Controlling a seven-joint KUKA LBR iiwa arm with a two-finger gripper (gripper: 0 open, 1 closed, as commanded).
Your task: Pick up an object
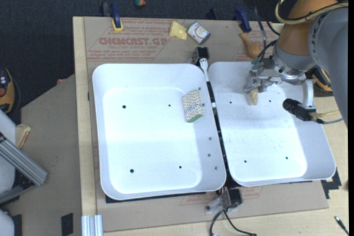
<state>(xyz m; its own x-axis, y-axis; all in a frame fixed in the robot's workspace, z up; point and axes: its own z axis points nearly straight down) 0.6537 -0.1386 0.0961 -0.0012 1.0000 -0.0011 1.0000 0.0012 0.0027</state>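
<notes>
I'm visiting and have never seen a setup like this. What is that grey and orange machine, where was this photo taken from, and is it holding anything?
The photo comes from one fixed camera above the bench, looking down at a slant. The grey machine with the orange band is a robot arm reaching in from the right. Its gripper is lowered into the right bin, just above a small tan object; I cannot tell whether it actually grips it. The left bin holds a small patterned packet near its right wall. Behind the bins, on the board, lie a yellow piece and a small white box.
</notes>
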